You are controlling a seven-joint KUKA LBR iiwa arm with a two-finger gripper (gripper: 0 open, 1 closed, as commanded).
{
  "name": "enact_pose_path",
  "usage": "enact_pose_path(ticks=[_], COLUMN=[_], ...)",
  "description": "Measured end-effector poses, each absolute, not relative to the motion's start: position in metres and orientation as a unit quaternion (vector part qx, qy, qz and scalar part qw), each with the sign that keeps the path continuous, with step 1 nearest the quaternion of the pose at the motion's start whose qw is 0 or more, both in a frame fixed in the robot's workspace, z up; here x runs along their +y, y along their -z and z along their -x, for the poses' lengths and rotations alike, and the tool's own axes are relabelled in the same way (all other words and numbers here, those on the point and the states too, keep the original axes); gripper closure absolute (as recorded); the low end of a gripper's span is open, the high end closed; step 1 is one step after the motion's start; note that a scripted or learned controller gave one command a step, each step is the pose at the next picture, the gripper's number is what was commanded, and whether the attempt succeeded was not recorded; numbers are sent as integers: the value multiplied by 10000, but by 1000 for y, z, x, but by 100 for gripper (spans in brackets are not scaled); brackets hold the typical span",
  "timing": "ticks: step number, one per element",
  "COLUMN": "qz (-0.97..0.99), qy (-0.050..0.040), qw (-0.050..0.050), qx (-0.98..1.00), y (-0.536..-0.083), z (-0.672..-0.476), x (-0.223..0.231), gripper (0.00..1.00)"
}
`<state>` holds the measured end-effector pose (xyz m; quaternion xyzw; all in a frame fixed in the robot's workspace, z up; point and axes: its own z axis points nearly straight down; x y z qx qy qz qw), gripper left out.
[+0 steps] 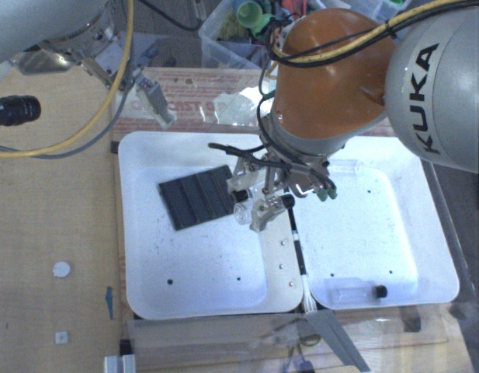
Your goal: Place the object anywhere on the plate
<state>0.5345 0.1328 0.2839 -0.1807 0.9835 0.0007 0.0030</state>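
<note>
Hand (pixel 264 205) at frame centre, over bins' shared rim; finger state unclear. Dark ridged plate (pixel 196 197) just left, in left bin (pixel 146 278).

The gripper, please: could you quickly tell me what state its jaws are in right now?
Gripper: cannot be told; it hangs over the left bin, beside the dark ribbed plate.

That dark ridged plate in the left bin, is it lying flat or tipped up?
Flat. The dark plate lies on the floor of the left bin, its ridged top face fully visible, turned askew to the bin's edges.
</note>
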Motion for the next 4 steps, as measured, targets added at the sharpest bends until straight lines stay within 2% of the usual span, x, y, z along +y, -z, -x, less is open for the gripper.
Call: enact_pose_path(ticks=[1, 2, 3, 4], qz=[734, -1210, 81, 1661], qy=[-15, -16, -2, -3], qw=[37, 37, 3, 6], qx=[9973, 9926, 10000, 9861], y=[-366, -436, -436, -436], z=[-528, -587, -521, -483], x=[212, 183, 163, 160], gripper=[100, 100, 100, 100])
